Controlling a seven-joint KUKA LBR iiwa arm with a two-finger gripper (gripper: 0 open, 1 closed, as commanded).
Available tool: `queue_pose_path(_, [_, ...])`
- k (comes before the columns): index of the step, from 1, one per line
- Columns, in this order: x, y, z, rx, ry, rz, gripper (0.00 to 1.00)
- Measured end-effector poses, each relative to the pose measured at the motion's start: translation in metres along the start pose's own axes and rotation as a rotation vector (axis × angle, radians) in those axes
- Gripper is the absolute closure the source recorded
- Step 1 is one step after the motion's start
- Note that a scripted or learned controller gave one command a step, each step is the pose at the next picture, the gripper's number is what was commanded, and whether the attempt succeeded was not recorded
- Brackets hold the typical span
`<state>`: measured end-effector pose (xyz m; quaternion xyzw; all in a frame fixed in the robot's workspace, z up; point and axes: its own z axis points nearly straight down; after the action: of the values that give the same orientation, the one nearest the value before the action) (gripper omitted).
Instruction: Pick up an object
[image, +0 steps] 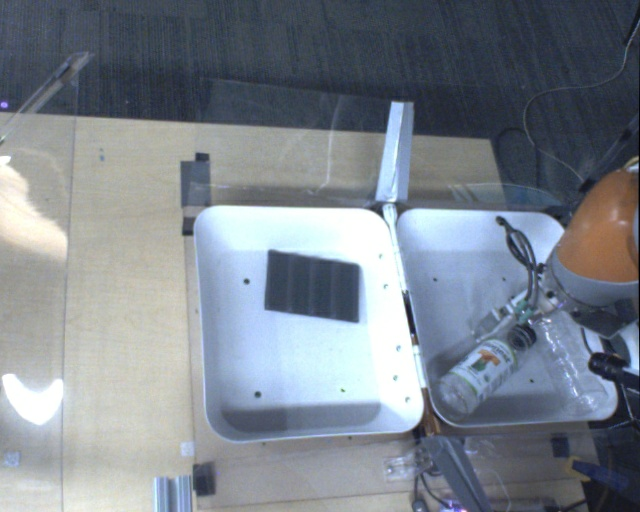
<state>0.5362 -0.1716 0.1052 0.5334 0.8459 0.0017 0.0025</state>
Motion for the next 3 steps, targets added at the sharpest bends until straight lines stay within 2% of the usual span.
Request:
queue_pose_path(1, [0.066,0.007,0.015,-0.009,-0.007,-0.080,0.00])
queue_pose_path(2, [0.064,0.011,0.002,-0.020,-0.014,-0.079,1.00])
queue_pose_path(3, [0.050,0.083,-0.045,0.001,0.000,0.101,1.00])
